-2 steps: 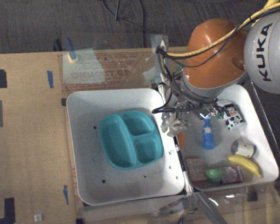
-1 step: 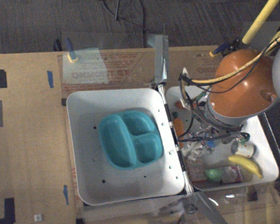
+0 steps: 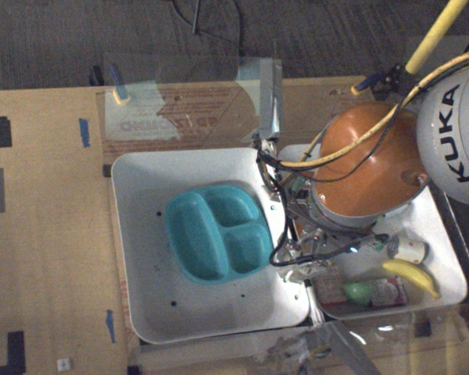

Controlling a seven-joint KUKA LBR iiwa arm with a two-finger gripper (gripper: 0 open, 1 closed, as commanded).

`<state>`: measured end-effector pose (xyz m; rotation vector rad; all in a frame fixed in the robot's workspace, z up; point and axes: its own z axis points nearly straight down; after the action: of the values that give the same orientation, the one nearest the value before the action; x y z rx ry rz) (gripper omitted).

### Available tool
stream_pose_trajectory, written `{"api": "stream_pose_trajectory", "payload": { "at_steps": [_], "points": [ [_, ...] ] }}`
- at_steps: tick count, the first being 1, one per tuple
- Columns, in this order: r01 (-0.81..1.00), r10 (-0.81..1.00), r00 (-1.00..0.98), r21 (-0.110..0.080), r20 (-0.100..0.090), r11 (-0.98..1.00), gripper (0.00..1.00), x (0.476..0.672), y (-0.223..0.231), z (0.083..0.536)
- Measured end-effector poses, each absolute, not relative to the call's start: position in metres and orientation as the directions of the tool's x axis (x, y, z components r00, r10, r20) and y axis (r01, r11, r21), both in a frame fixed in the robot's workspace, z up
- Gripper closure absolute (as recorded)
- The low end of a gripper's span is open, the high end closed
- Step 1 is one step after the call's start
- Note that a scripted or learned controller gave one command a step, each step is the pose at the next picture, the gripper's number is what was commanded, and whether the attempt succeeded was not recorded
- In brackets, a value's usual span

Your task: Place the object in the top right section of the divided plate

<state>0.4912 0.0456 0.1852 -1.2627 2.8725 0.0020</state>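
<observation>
A teal divided plate [image 3: 218,233] lies in the left white bin [image 3: 146,291], with one long section on its left and two smaller sections on its right. All three sections look bare. The arm's orange band and wrist [image 3: 365,160] hang over the right bin [image 3: 447,233], and the gripper [image 3: 312,259] points down near the wall between the two bins. Its fingertips are hidden under the wrist and cables. In the right bin lie a yellow banana [image 3: 412,276], a green object on a pink packet [image 3: 358,292] and a small white bottle [image 3: 406,249].
Black and yellow cables [image 3: 275,180] loop from the wrist over the divider between the bins. A clear plastic panel [image 3: 190,110] stands behind the left bin. Cardboard [image 3: 47,234] covers the bench on the left.
</observation>
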Motion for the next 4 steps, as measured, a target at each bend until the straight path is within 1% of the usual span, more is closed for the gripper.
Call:
{"api": "stream_pose_trajectory", "payload": {
  "at_steps": [1, 2, 3, 4],
  "points": [
    [-0.853, -0.853, -0.522, -0.004, -0.008, 0.522, 1.0, 0.519, 0.043, 0.205],
    [-0.898, -0.898, -0.44, -0.001, -0.003, 0.44, 1.0, 0.48, -0.056, 0.185],
    [-0.979, -0.979, -0.204, -0.005, -0.007, 0.204, 1.0, 0.54, 0.017, 0.186],
    [-0.895, -0.895, -0.446, -0.001, -0.004, 0.446, 1.0, 0.531, 0.085, 0.186]
  ]
}}
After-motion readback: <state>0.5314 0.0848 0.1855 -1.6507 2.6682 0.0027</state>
